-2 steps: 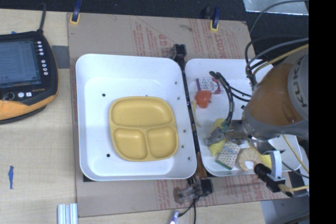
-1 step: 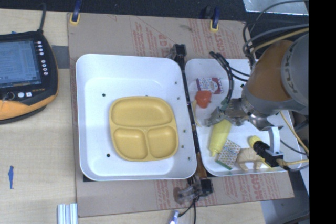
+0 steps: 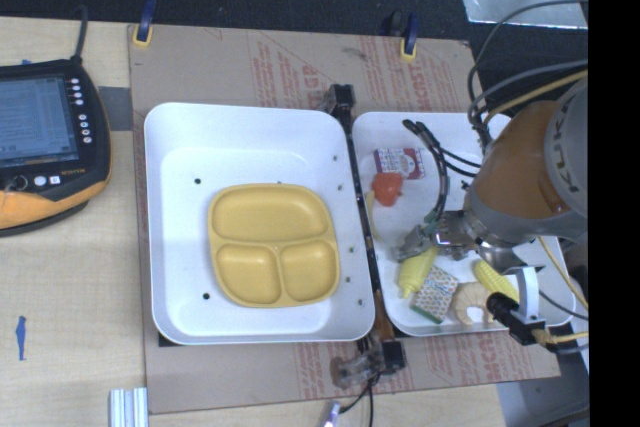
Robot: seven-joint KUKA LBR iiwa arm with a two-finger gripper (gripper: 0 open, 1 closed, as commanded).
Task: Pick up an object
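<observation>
One yellow piece (image 3: 416,272) — just below fingers (image 3: 428,238).

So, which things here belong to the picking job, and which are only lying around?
Job: gripper, yellow bottle, patterned packet, orange-red piece, red-and-white packet, right bin.
Lying about: yellow divided tray, left bin, tablet pendant.

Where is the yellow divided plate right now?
In the camera view, the yellow plate lies in the left white bin, near its middle, with its two small compartments toward the bin's front edge.
</observation>
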